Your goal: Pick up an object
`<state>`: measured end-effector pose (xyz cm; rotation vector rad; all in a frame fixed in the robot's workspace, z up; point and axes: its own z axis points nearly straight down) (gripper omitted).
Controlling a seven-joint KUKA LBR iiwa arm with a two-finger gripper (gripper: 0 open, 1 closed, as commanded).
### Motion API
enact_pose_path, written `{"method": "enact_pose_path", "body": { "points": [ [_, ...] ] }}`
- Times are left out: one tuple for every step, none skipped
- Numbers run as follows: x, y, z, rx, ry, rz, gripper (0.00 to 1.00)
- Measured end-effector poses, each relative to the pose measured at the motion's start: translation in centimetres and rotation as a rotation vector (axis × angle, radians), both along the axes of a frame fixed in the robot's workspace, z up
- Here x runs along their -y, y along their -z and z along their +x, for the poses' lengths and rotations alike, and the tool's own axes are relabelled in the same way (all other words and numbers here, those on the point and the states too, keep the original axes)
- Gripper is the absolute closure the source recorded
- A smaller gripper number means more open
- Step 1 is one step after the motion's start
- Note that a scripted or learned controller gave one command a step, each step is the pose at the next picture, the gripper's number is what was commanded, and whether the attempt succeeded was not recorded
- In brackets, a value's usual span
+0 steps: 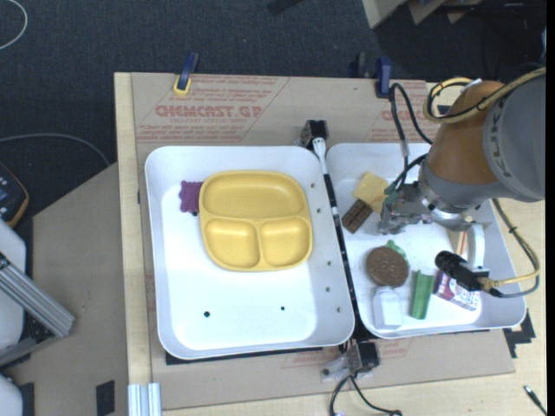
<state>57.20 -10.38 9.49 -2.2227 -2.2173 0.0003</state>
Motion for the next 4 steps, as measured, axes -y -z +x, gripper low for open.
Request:
{"method": "enact_pose_path", "body": {
  "points": [
    [-0.7,-4.2,0.0,0.003,-0.003,-0.002,1.00],
    [-0.3,-8.3,-0.1,0.004,-0.003,-0.002,1.00],
    [-0.4,-13.0,0.0,0.004,-0.004,-0.002,1.00],
    [-4.1,-13.8,2.5,0.005,-0.003,-0.002,1.00]
  ]
}}
